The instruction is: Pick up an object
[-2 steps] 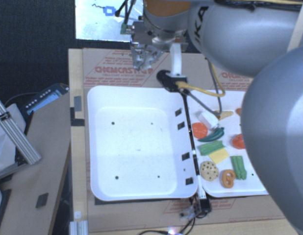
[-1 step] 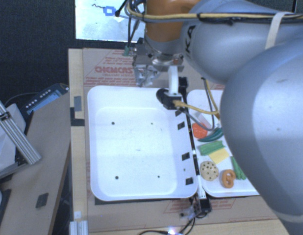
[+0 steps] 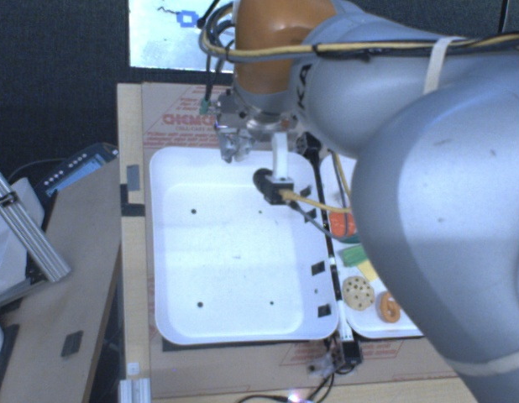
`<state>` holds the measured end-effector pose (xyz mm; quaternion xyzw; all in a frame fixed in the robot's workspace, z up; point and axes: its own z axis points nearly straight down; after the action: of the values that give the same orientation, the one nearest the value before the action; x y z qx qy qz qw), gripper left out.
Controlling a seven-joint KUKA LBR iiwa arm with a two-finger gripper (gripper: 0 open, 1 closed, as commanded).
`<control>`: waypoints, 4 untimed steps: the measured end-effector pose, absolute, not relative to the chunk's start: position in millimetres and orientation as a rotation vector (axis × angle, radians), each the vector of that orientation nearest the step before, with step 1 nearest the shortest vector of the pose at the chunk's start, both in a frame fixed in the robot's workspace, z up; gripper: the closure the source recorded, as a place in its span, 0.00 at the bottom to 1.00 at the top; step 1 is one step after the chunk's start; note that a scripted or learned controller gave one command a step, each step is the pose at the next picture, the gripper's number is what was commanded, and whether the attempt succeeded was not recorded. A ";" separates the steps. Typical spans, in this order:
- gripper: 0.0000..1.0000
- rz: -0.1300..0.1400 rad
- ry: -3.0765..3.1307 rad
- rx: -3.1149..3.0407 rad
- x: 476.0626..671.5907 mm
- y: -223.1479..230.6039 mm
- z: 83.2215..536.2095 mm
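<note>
In the right bin (image 3: pixel 373 329), nearer than the gripper (image 3: pixel 234 148) and well off to its right, lie an orange ring (image 3: pixel 388 309), a round speckled beige biscuit (image 3: pixel 358 292) and a green block (image 3: pixel 353 254). The gripper hangs above the left bin (image 3: pixel 243 259) at its far edge. Whether it is spread or pressed together cannot be told.

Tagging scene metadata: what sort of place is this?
Probably a robotics lab test bench: a grey arm reaches over the left white bin, small objects lie in the right bin, both on a cardboard sheet, with aluminium framing at left.
</note>
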<state>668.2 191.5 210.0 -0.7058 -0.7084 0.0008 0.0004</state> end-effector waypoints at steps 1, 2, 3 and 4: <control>1.00 -0.003 -2.228 -2.216 668.6 207.3 205.2; 1.00 -0.006 -2.230 -2.215 668.9 226.3 228.6; 1.00 -0.001 -2.228 -2.216 668.8 227.6 216.5; 1.00 0.009 -2.218 -2.222 667.4 193.1 134.5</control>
<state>667.4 193.1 134.5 -0.7076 -0.7066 0.0029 0.0010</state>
